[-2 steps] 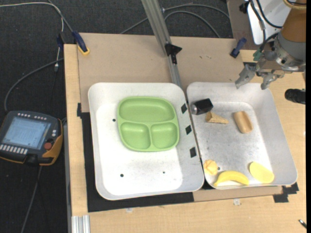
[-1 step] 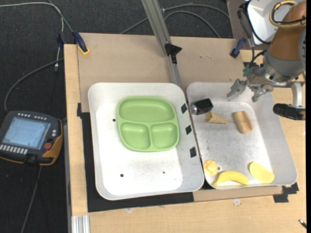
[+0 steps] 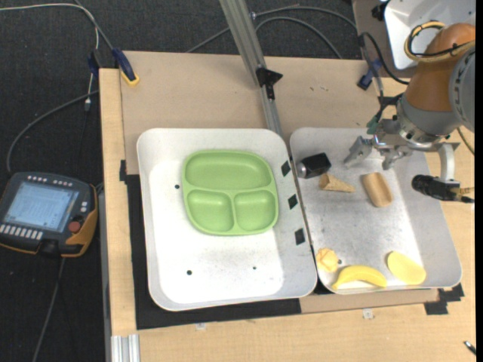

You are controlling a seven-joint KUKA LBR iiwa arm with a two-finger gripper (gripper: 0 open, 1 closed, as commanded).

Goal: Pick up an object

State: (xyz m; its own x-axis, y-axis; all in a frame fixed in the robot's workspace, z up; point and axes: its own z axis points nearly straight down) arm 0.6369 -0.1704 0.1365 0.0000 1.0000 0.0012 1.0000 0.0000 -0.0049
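The gripper hangs over the right bin with fingers spread and holding nothing, while what looks like a bread roll lies just below its fingertips, apart from them.

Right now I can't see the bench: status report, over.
Tool open, above right bin, holding nothing. Brown cylinder just below it, untouched. Tan wedge and black piece beside it, apart.

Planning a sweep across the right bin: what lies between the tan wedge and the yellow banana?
Bare speckled floor of the right white bin, between the tan wedge and the yellow banana, in the camera view.
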